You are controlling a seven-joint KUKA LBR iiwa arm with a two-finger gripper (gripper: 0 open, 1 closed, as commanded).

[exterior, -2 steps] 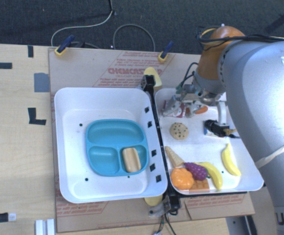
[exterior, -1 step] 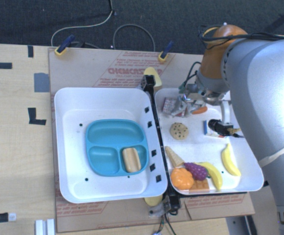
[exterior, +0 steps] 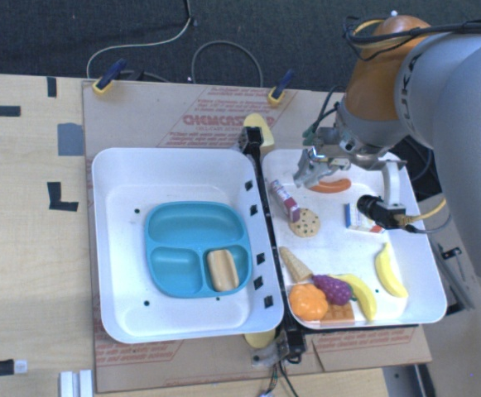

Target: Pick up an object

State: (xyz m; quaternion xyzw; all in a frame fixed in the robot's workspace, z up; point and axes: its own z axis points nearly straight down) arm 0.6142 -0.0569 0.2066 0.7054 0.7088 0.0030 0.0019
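In the overhead view, the gripper [exterior: 313, 170] is seen lowered into the right bin [exterior: 418, 251] just beside a sausage [exterior: 333, 186], the approach step apparently in hand; whether the fingers are parted or closed cannot be told, and a descent onto one item is judged to be called for next. A cookie [exterior: 305, 222], a tube [exterior: 285, 199], two bananas [exterior: 389, 272], grapes [exterior: 333, 287] and an orange [exterior: 309, 302] are held in that bin, while a blue tray [exterior: 192, 247] carrying a bread roll [exterior: 221, 270] is held in the left bin [exterior: 132, 176].

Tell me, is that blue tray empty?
No. The blue tray in the left bin holds one bread roll, lying in its lower right compartment; the other compartments look bare.
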